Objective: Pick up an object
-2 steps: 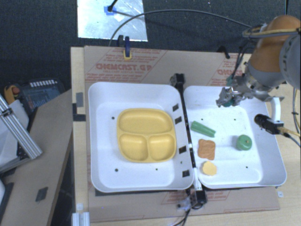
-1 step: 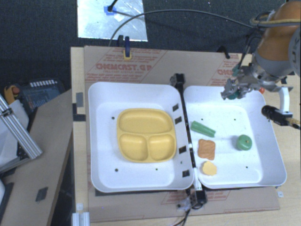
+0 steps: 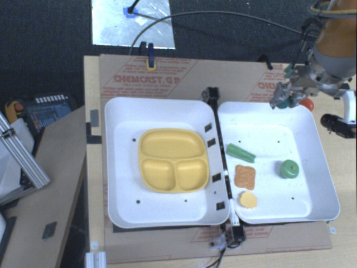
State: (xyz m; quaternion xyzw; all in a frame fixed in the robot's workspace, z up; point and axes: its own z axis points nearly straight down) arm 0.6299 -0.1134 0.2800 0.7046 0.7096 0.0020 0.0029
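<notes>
Hovering hand (image 3: 291,99) above right bin's (image 3: 318,149) far edge, beside orange object (image 3: 306,103).

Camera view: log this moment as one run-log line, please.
gripper: over right bin's far edge, small orange thing beside it | in bin: green piece, orange-brown piece, yellow piece, green round | left bin: yellow tray

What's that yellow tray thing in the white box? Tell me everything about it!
The yellow tray is a shallow plate with rounded corners that looks like smooth plastic. Raised ridges split it into three compartments: one wide one along the far side and two smaller ones along the near side. Nothing lies in any of them. It sits flat, the right way up, near the middle of the left white bin, resting on the bin's floor. Nothing else touches it.
</notes>
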